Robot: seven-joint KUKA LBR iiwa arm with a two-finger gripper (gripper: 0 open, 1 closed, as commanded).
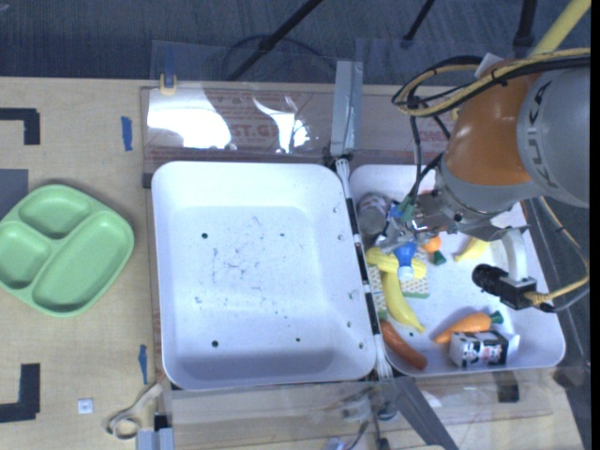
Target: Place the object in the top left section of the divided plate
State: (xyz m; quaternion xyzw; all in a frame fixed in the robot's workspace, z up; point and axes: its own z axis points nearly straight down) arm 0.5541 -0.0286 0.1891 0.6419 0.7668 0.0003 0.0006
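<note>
Green divided plate [64, 248] sits way over at 9 o'clock on the desk [75, 111], all three sections bare, so basically nothing's done yet. Arm's tool [411, 221] is down in the right bin [544, 350] around 3 o'clock, poking into the toy pile: banana [397, 293], carrot [466, 323], a little can [483, 350]. Can't tell if it has grabbed anything. Whole pick and carry across the left bin [253, 261] looks still to do.
</note>
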